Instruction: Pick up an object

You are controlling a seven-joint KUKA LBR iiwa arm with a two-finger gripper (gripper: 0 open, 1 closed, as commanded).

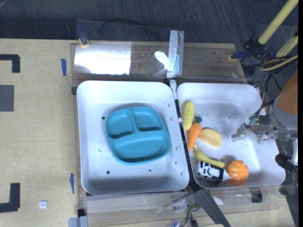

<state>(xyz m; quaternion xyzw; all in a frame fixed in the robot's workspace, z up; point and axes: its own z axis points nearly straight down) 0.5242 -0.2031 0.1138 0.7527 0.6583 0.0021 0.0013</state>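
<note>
A pale wooden bench top (pixel 35 141), marked with black corner brackets (pixel 12 63) and short blue tape strips (pixel 64 66), is set against a dark grey carpeted floor (pixel 142 4), and a yellow pole (pixel 281 13) is seen slanting at the upper right.

Left bin (pixel 90 141): holds a divided plate (pixel 137 134) near its middle.
Right bin (pixel 246 96): touches the left bin along its 9 o'clock wall.
Toy corn cob (pixel 188 114): in the right bin, against the 9 o'clock wall, toward 10 o'clock.
Toy carrot (pixel 193 134): just at 6 o'clock of the corn cob, touching it.
Toy lemon (pixel 211 137): just at 3 o'clock of the carrot.
Toy banana (pixel 209 158): at 6 o'clock of the lemon.
Small box (pixel 209 171): at 6 o'clock of the banana, by the 6 o'clock wall.
Toy pumpkin (pixel 237 170): just at 3 o'clock of the box.
Gripper (pixel 246 129): over the right bin's 3 o'clock side, well apart from the toys.
</note>
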